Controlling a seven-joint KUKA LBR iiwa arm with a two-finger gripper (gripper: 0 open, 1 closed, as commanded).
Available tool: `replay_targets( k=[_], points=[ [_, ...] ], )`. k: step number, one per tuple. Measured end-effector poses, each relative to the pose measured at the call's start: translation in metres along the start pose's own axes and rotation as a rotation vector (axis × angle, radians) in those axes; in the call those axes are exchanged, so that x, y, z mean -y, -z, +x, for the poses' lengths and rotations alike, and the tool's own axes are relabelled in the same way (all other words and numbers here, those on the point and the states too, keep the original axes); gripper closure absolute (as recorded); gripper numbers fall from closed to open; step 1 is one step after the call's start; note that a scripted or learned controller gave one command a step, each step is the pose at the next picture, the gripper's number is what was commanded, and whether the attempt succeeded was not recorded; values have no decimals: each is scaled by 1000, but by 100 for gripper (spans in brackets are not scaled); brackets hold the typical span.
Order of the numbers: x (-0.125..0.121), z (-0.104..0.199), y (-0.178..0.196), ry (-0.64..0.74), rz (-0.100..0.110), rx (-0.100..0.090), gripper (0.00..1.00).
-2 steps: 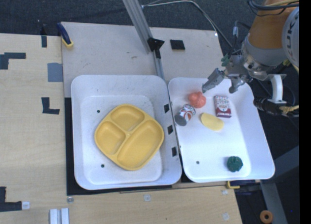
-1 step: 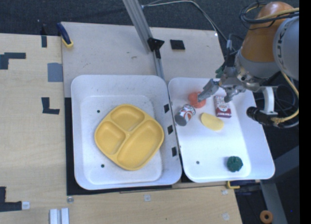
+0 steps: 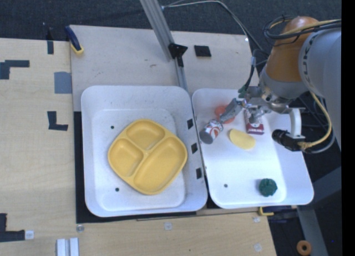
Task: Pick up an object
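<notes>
My gripper (image 3: 242, 118) hangs over the back part of the right bin (image 3: 288, 194), open, its fingers spread and nothing between them. A yellow oval object (image 3: 242, 139) lies just in front of it. A silver and red can-like object (image 3: 211, 131) lies on its side near the bin's left wall, close to the left finger (image 3: 229, 111). A small orange-red item (image 3: 221, 108) is partly hidden behind that finger. A dark green lump (image 3: 268, 186) rests near the bin's front right corner.
The left bin (image 3: 91, 138) holds a yellow divided plate (image 3: 147, 155). A grey pole (image 3: 158, 21) slants down to the gap between the bins at the back. Black cables (image 3: 310, 138) loop at the right of the arm.
</notes>
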State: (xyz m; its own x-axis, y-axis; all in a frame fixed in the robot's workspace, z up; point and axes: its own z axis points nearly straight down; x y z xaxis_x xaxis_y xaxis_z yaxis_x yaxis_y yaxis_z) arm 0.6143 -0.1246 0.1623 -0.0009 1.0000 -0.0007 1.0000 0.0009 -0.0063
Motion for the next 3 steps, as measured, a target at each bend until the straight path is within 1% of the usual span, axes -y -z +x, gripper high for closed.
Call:
replay_targets(
  k=[1,2,3],
  points=[
    [-1,9,-43,-1,-15,0,0],
    [-3,11,-28,3,-18,-3,100],
    [-6,15,16,1,-9,0,100]
  ],
)
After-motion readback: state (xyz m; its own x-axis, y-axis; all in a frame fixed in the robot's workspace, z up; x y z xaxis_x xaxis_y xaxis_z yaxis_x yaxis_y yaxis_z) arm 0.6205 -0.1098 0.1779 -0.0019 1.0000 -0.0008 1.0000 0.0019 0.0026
